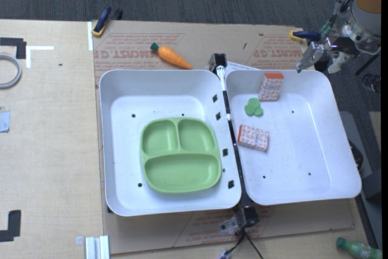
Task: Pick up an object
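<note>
The gripper [316,56] is at the upper right of the frame, above the far right corner of the right bin [321,154], and it hangs over the rim region rather than over the things inside. Its fingers [303,63] are small and partly mixed with cables and metal parts, so I cannot tell if they are spread or closed; nothing is seen between them, and they touch no object. In the right bin lie three things, all in its upper left part: a small box with an orange top [270,87] near the far wall, a green toy piece [254,108] just below and left of it, and a patterned box [253,137] lower, near the wall shared by both bins. These three are near each other but apart, and all are well apart from the gripper. The left bin [121,112] holds a green divided plate [180,155] with three compartments, lying flat in its middle. On the table [48,148], behind the left bin, a toy carrot [171,56] lies on the cardboard sheet [130,48].
</note>
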### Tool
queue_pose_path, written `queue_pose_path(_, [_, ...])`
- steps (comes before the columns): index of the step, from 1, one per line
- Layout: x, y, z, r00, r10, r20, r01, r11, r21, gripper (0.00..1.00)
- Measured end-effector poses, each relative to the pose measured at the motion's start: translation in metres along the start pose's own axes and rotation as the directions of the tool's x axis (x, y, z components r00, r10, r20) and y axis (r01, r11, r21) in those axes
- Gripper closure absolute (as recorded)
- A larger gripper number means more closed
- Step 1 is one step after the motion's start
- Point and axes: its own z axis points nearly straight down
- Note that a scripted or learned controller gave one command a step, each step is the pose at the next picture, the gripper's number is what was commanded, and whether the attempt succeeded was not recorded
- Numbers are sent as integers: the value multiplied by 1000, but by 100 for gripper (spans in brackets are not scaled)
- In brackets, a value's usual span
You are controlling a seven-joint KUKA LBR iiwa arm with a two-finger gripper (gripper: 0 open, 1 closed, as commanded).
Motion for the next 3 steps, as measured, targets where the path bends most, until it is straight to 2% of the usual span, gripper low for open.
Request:
queue_pose_path(1, [71,6,100,988,151,0,-151,988,2,0])
queue_pose_path(2, [55,6,169,999,-46,0,46,999,0,0])
queue_pose_path(3, [55,6,159,999,-45,0,45,999,-1,100])
